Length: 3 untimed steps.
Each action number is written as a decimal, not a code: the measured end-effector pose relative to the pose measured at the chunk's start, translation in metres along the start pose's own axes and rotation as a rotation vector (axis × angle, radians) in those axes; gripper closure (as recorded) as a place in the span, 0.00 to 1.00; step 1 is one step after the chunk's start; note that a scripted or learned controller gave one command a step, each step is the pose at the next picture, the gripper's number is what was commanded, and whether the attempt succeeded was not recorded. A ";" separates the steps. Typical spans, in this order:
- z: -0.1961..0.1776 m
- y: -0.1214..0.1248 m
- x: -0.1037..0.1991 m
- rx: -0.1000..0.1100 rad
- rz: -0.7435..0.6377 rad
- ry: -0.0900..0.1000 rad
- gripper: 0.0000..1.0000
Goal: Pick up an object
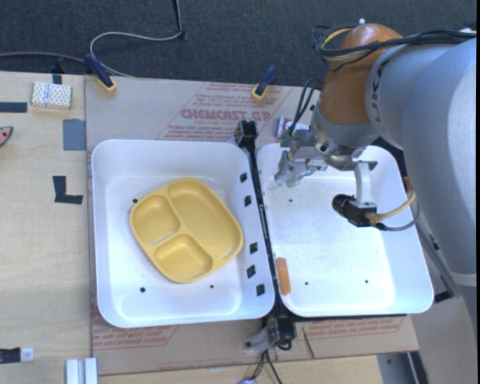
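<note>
A small orange stick-shaped object [282, 276] lies in the right bin [384, 290], against its left wall near the front. A yellow divided plate [186, 228] rests in the middle of the left bin [116, 294]. My gripper [293, 173] hangs over the back left corner of the right bin, well behind the orange object. It is open, with nothing between its fingers [282, 174].
The grey arm with its orange band [360, 70] comes in from the right over the right bin's back edge. A black cable part [354, 209] hangs from the wrist above the bin floor. Blue-and-yellow clamps [264, 82] hold the cardboard at the back.
</note>
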<state>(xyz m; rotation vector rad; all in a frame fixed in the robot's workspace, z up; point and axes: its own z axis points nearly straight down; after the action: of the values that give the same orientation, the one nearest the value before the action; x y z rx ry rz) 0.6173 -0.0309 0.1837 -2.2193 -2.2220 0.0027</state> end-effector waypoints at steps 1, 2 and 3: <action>-0.009 0.000 0.000 0.001 -0.001 -0.001 1.00; -0.009 0.000 0.000 0.001 -0.001 -0.002 0.00; 0.000 -0.099 -0.053 0.001 0.003 -0.001 0.00</action>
<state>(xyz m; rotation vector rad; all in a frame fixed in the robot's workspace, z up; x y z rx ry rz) 0.5179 -0.0841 0.1837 -2.2227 -2.2184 0.0047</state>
